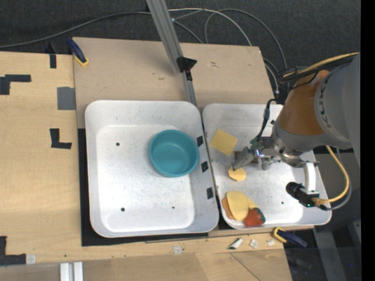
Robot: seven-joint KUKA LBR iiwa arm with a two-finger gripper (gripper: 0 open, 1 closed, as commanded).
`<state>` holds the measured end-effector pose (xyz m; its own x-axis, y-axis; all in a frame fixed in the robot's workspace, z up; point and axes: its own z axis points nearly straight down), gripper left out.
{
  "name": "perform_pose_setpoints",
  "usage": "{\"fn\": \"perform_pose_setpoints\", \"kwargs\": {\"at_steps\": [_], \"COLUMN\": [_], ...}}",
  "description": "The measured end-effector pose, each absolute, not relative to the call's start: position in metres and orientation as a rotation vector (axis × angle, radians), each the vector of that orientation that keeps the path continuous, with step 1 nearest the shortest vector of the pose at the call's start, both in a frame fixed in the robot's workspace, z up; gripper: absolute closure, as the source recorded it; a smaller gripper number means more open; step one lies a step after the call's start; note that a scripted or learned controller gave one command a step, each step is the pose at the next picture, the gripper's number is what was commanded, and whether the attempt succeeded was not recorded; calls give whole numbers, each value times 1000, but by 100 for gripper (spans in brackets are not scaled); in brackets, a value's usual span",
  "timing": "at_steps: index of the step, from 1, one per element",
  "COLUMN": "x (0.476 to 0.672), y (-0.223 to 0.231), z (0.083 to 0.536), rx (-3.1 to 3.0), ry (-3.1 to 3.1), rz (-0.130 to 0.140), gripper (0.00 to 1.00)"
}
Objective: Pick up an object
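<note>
my tool (243,157) hangs just above the small yellow piece (237,174) (fingers look spread, gripping nothing). i'd guess it's light, smooth, maybe slippery, so i'd pinch across its middle.

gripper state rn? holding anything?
Gripper: low in the right bin, just above the small yellow piece; cannot be told whether it is open or closed, and nothing is visibly held.
</note>
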<state>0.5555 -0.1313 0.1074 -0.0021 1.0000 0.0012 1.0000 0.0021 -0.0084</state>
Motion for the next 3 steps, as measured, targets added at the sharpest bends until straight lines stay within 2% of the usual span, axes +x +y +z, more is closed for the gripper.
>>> {"fn": "perform_pose_setpoints", "kwargs": {"at_steps": [1, 2, 3], "x": [556, 556, 547], "y": [-131, -130, -124], "z": [90, 100, 150], "rx": [-2220, -2218, -2219], "ry": [-2223, -2224, -2222], "rz": [2, 1, 2], "gripper": [0, 100, 100]}}
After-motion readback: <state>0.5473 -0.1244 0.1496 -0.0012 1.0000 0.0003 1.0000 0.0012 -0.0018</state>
